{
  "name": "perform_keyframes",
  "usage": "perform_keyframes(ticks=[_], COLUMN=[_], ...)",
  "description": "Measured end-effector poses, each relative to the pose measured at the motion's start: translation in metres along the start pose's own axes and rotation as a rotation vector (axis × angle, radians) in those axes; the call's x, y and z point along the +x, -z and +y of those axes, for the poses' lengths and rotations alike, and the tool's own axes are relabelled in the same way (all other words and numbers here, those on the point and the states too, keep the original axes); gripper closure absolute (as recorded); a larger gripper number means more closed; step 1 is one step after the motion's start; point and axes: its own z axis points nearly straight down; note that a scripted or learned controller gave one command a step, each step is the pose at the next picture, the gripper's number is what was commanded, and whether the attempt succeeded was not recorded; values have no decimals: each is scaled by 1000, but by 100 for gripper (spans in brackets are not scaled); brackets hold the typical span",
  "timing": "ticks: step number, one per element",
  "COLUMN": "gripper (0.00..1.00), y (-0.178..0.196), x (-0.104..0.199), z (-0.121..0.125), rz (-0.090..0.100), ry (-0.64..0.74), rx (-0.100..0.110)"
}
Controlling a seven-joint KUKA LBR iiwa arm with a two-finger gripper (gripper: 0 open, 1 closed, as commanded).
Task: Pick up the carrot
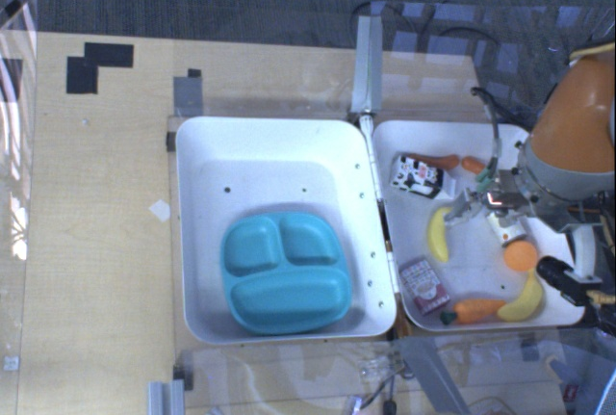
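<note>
- You are looking down on two white bins lying side by side on a wooden bench; the left bin (197, 240) is sitting in the middle of the frame and the right bin (385, 211) is sitting at the right.
- In the left bin, a blue compartment tray (286, 272) is lying toward the lower side.
- The carrot (475, 311) is lying at the lower edge of the right bin, with its green end pointing to the left.
- A banana (523, 301) is lying just right of the carrot and seems to be touching it, and an orange (521, 255) is sitting just above this banana.
- A second banana (438, 235) is lying in the middle of the right bin, and a small dark red packet (423, 282) is lying below it, just beside the carrot.
- A black and white carton (416, 175) is lying at the upper left of the right bin, and another orange carrot-like piece (452, 163) is lying just to its right.
- The arm is reaching in from the right, and the gripper (481, 196) is hanging over the upper middle of the right bin, well apart from the carrot at the lower edge.
- You cannot tell how far its jaws are standing apart, because the metal parts are too small and blurred here.
</note>
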Motion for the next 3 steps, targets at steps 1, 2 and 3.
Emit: perform_keyframes(ticks=[1,2,3], gripper=[0,0,0], y=[-25,-85,-107], x=[-62,-100,-100], z=[-12,-19,-28], rz=[-1,-1,-4], ry=[89,130,160], rx=[-1,0,-9])
